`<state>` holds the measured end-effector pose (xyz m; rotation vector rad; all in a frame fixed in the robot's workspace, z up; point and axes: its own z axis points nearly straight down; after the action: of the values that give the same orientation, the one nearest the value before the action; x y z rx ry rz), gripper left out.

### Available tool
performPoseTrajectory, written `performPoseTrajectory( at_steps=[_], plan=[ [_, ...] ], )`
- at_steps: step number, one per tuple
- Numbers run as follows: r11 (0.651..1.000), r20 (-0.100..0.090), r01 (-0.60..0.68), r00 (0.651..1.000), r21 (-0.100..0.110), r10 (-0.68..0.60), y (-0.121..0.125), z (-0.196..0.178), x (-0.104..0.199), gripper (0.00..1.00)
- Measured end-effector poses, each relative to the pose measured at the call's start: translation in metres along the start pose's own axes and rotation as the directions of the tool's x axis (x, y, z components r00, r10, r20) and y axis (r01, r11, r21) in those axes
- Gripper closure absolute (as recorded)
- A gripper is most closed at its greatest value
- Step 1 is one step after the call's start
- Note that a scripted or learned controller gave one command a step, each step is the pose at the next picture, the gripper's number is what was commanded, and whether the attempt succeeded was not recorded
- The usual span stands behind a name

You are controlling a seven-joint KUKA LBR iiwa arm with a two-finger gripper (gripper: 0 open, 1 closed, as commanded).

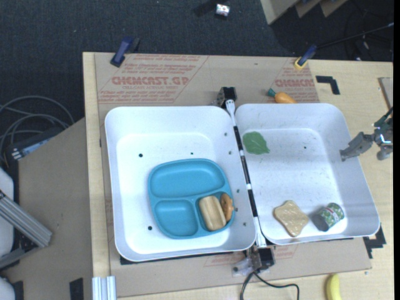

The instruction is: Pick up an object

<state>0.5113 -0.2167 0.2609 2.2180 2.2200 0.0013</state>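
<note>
— What do the bins hold?
— Left bin (125, 167): blue tray (181, 186) with bread (214, 211). Right bin (350, 167): green leaf (255, 143), tan cracker (291, 217), small can (329, 215) by its near edge.
— The gripper (365, 144)?
— At the right rim; its jaws cannot be told.

Little of the robot's body shows at the right edge of the camera view. The gripper (375, 141) is a small piece of grey metal, pale and dull, with darker shading along its undersides. One slim finger (355, 146) is a flat, angular bar with a blunt, slightly darker tip. Behind it sits a chunkier block of the same grey, made of short stepped segments with hard edges and a few lighter, near-white facets. A thin dark rod or cable rises from the block toward the upper right. No markings or screws can be made out; the part is small and somewhat blurred.
</note>
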Motion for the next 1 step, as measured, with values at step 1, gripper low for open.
performPoseTrajectory(
  at_steps=[1],
  plan=[
    [1.000,-0.001,0.000,1.000,0.002,0.000,0.0274,0.1763,0.0232,0.00]
  ],
)
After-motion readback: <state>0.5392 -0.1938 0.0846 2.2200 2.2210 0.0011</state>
